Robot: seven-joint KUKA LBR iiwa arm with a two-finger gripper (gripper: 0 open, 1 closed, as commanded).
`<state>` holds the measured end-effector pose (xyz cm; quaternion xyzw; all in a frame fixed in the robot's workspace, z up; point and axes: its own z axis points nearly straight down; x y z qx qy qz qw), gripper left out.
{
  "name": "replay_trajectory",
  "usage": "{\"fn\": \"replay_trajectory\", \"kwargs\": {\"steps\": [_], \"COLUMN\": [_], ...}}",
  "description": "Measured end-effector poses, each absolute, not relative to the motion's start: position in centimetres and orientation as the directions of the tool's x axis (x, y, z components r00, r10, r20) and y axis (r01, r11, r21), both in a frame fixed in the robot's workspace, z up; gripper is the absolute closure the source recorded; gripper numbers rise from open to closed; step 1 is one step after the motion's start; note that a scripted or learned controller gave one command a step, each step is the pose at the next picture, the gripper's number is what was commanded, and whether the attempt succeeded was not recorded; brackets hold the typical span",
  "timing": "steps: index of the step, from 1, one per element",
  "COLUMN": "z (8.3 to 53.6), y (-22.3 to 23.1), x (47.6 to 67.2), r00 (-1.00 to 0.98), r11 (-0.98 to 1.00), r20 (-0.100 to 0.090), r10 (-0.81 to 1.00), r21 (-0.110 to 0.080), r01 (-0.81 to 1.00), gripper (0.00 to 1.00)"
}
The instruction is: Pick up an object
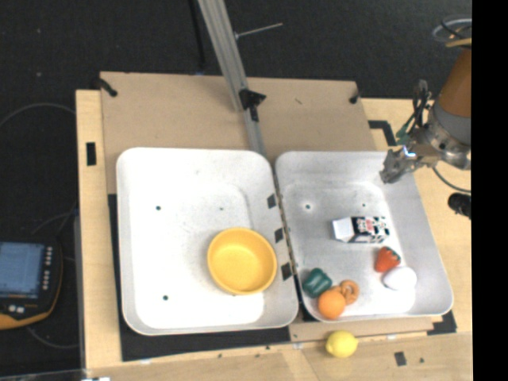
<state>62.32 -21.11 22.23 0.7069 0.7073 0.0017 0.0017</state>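
Hand [394,167] above right bin's edge, small black-and-white carton [361,229] lying flat

Lit evenly from above, moderately bright. White bins [198,205] close to washed out, faint speckle visible. Soft short shadows under yellow bowl [242,260] and small objects. Dark floor underexposed, nearly featureless. Slightly soft overall, grainy; gripper [394,167] blurred, fingers indistinct.

A grey metal pole [226,50] slants over the wooden bench [317,113]. A handheld screen device [28,280] lies at the left, on the dark floor [79,30].
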Motion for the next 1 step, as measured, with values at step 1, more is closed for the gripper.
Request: {"fn": "replay_trajectory", "kwargs": {"steps": [1], "z": [23.52], "y": [-15.44], "x": [61.54], "r00": [-0.008], "r11": [0.008], "r20": [0.003], "r10": [1.000], "r21": [0.002], "r01": [1.000], "gripper": [1.00]}}
